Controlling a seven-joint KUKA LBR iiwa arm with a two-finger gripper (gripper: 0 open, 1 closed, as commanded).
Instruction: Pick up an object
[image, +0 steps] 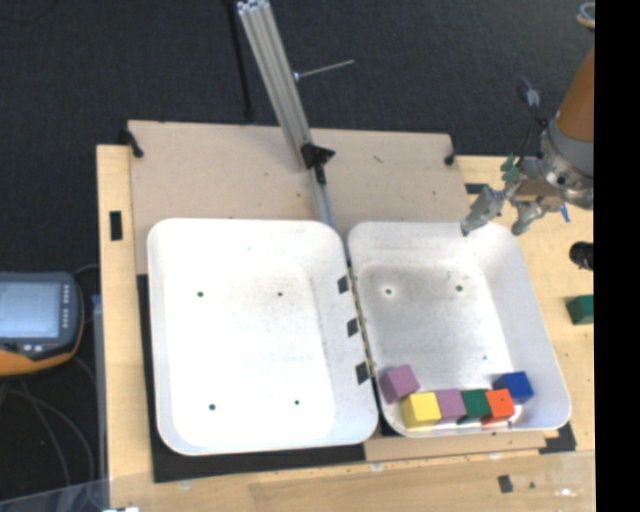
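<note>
Several small blocks lie along the near edge of the right bin (440, 300): a purple block (399, 381), a yellow block (421, 408), a second purple block (451, 403), a green block (474, 402), an orange block (499, 404) and a blue block (514, 385). My gripper (498, 215) hangs over the far right corner of that bin, well away from the blocks. Its two fingers are spread apart with nothing between them.
The left bin (250, 330) sits beside the right one. A slanted metal post (285, 90) rises behind the bins. A grey device (35, 310) lies off the bench at left. A small green object (579, 309) rests on the bench right of the bins.
</note>
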